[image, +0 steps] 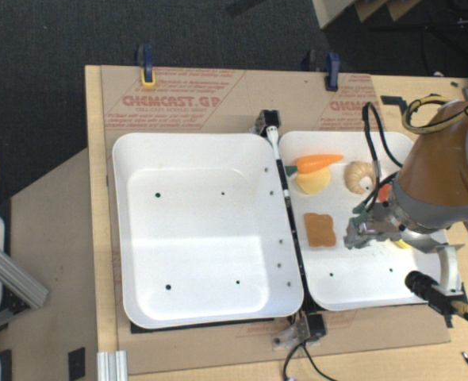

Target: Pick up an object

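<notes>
Hovering low in the right bin (pixel 329 296), the claw (pixel 362 235) sits just beside the brown slice (pixel 320 230); whether it is spread I cannot tell. Next it must centre over the slice and pinch

One fixed camera looks down at a slant (from well above) on both white bins (pixel 194 145).
</notes>
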Robot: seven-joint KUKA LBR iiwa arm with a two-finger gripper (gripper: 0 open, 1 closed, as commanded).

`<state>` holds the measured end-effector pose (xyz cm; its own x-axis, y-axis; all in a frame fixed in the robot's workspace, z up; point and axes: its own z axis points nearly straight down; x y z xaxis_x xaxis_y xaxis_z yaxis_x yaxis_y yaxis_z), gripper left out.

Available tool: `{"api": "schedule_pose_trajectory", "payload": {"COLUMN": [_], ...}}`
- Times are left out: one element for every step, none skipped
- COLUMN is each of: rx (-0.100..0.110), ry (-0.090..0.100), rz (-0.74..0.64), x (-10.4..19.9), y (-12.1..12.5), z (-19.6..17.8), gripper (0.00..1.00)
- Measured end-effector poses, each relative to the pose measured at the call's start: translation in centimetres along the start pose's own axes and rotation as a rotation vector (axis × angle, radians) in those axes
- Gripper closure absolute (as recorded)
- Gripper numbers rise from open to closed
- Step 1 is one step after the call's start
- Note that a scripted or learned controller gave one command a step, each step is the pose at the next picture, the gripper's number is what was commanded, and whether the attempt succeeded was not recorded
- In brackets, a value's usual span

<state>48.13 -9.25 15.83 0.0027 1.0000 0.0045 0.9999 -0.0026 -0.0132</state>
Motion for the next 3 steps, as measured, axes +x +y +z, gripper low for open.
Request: {"api": "schedule_pose_trajectory", "payload": {"rx": [-0.018, -0.02, -0.003], "ry": [-0.009, -0.004, 0.0], "rz": [0.001, -0.009, -0.005], "x": [-6.2, -0.9, 3.5], "y": [3.6, 4.5, -0.6], "z": [-2.2, -7.9, -2.3], "gripper": [1.0, 1.0, 1.0]}}
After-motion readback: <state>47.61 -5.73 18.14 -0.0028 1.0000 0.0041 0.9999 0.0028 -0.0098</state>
